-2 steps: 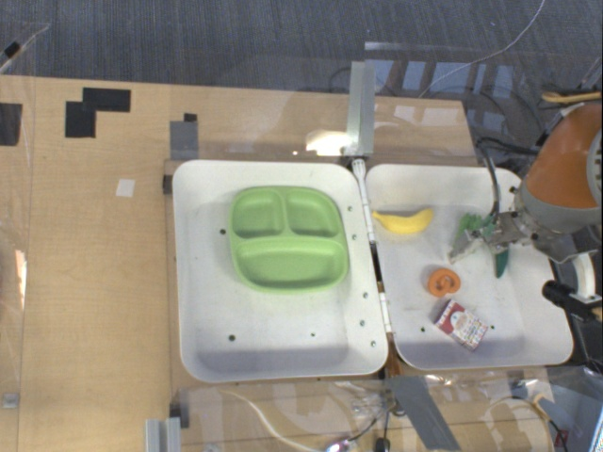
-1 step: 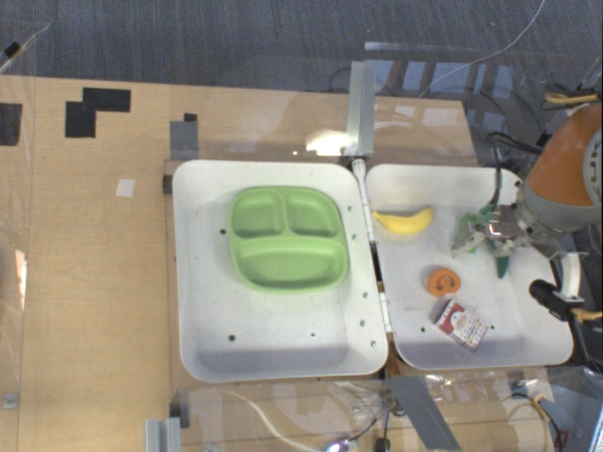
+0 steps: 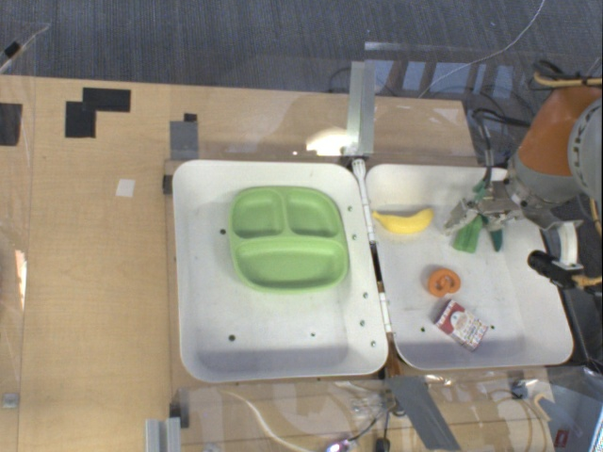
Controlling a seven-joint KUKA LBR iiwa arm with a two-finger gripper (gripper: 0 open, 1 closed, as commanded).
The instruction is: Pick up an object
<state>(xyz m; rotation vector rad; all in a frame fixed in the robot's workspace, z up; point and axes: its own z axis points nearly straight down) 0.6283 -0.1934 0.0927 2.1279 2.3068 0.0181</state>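
Camera view, gripper (image 3: 480, 226) fingers spread, green tips, above right bin (image 3: 528, 342), near curved yellow banana (image 3: 404, 221), possibly plastic.

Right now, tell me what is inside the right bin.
The right bin holds a yellow banana, an orange ring-shaped piece and a small red-and-white carton. The pincer with green fingers hangs over its upper part, so the floor beneath it is covered.

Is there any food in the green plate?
Empty. The green plastic divided plate in the left white bin shows bare green in all three compartments.
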